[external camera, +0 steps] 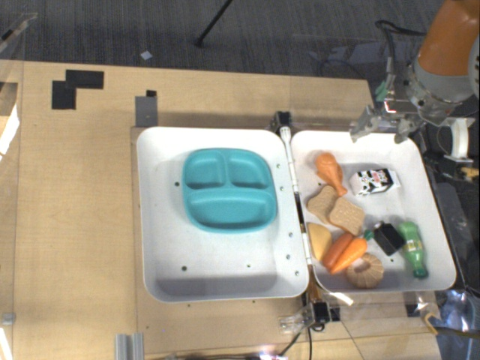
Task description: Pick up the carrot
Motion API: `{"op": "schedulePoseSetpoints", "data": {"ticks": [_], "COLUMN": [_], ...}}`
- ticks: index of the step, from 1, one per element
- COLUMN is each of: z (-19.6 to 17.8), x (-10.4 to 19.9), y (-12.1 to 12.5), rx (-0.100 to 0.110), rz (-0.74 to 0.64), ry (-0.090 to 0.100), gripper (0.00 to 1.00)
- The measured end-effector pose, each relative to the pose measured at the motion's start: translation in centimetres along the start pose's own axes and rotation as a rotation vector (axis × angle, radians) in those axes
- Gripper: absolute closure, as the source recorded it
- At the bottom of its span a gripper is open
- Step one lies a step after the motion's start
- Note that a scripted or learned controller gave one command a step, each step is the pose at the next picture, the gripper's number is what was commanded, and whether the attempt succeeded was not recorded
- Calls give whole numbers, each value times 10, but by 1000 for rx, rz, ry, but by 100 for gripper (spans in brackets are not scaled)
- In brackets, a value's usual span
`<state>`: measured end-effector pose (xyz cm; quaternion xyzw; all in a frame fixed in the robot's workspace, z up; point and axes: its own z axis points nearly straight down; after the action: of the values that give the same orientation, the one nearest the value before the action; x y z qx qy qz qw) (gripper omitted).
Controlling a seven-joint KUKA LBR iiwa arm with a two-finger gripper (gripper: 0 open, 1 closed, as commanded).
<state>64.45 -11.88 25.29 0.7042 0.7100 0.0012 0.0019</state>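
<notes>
- Orange carrot point(345, 252) lies at near end of right bin point(439, 270), tilted, w/ bread slices point(337, 210) touching its far side, a round brown item point(365, 271) against its near side, and a black block point(388, 238) just beside its tip.
- Risk: crowding. Fingers may land on bread or nudge the block, so carrot could roll or slip out.
- Chicken drumstick point(329, 169) farther back is also orange; mis-target possible.
- Gripper point(386, 122) hovers at bin's far rim, well apart from carrot; holds nothing. Jaw state: cannot tell.

One fixed camera above the bench point(75, 223) looks down aslant on both white bins point(161, 276).
</notes>
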Motion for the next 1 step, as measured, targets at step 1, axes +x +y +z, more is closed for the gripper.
{"op": "schedulePoseSetpoints", "data": {"ticks": [1], "z": [114], "x": [22], "y": [-5], "rx": [9], "rz": [-163], "ry": [3], "gripper": [0]}}
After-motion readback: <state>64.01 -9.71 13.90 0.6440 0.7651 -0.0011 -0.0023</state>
